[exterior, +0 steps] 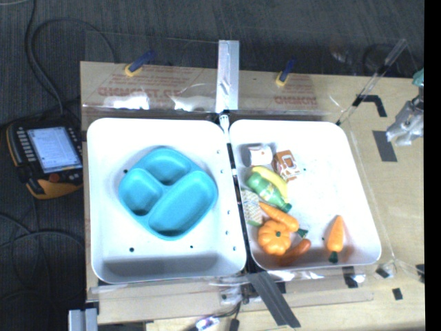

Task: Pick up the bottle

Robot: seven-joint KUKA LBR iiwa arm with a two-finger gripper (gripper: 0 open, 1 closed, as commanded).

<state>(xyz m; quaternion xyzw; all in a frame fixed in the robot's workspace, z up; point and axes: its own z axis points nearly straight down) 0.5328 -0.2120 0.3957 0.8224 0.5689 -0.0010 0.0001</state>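
The bench [400, 205] bears two bins: the left bin [103, 185] holds a blue tray [167, 190], the right bin [344, 185] a toy pile. The green bottle [269, 190] lies there, touching a banana [271, 178] and carrot [279, 216]. The gripper [406, 126] waits far right, its state unclear. The reach seems not yet begun; descending cleanly among neighbours comes next.

A blue divided tray [167, 191] lies in the left bin [103, 254]. In the right bin [358, 205] sit a pumpkin [275, 238] and carrots (one [335, 235] apart).
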